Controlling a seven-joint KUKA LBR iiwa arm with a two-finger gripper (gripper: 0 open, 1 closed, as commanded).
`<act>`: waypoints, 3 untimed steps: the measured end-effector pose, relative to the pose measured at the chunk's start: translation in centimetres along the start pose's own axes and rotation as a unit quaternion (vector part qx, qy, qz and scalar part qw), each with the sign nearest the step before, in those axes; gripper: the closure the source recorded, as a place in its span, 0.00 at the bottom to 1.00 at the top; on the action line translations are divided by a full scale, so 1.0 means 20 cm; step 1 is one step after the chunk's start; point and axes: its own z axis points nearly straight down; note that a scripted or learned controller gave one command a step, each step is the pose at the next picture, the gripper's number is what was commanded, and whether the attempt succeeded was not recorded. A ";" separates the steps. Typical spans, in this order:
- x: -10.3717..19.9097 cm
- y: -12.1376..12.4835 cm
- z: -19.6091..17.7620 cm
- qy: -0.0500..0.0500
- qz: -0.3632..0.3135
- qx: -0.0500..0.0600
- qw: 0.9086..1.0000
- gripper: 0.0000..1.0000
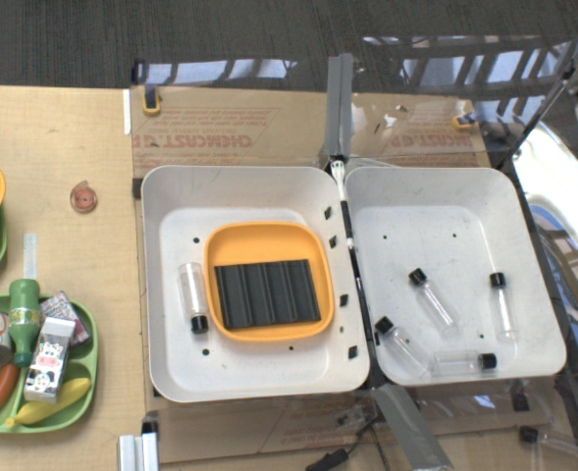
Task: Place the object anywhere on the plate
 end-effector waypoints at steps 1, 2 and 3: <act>0.00 0.00 0.00 0.001 -0.175 0.000 0.985 1.00; 0.00 0.00 0.00 0.001 -0.175 0.000 0.984 0.00; 0.06 -0.18 0.20 0.001 -0.295 0.000 0.955 0.00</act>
